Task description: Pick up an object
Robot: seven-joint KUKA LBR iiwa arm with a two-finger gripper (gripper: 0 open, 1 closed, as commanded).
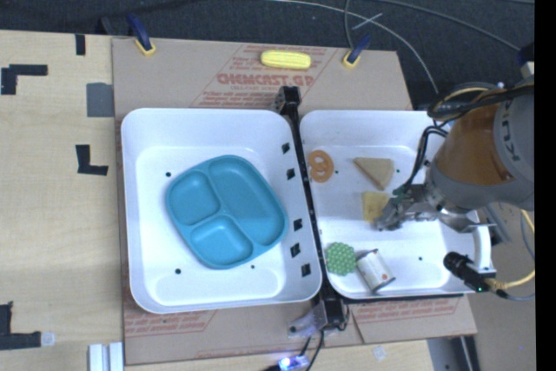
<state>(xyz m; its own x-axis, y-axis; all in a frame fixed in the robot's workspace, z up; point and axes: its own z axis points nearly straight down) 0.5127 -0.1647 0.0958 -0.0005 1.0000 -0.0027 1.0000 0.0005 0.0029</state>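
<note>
The right bin (408, 124) holds a pretzel (320, 165), a tan wedge (374, 170), a pale yellow piece (374, 205), a green round piece (340, 256) and a small can (375, 268). My gripper (388, 216) is low in this bin, its tip touching the right lower edge of the yellow piece. The grey arm with its orange band (476, 154) reaches in from the right.
A blue divided plate (226, 209) lies in the left bin (139, 187). A yellow corn-like toy (285, 59) rests on the cardboard behind the bins. Cables loop over the back and right side. A black divider (300, 187) separates the bins.
</note>
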